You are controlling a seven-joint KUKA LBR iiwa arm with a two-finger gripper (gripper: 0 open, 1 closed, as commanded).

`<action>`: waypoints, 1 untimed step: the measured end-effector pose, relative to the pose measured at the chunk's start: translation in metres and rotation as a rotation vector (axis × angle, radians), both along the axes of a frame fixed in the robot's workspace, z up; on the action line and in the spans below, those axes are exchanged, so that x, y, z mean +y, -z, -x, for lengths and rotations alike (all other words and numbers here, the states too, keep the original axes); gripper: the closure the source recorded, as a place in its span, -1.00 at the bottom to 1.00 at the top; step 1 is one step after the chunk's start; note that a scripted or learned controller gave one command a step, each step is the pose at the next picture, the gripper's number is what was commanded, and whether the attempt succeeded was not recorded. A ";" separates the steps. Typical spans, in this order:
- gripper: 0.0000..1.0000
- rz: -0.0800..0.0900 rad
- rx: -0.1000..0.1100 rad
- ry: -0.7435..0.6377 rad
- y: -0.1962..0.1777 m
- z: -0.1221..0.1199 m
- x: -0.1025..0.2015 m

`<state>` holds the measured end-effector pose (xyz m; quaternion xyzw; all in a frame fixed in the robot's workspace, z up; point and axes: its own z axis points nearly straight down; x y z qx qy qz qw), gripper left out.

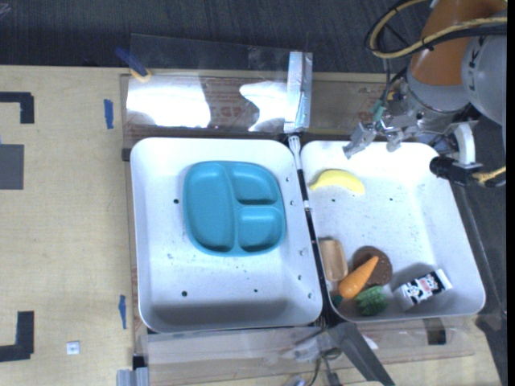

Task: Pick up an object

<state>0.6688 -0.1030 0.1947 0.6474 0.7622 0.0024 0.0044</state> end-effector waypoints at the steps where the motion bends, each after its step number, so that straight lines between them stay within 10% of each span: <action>1: -1.00 -0.001 0.003 0.086 -0.022 0.005 -0.027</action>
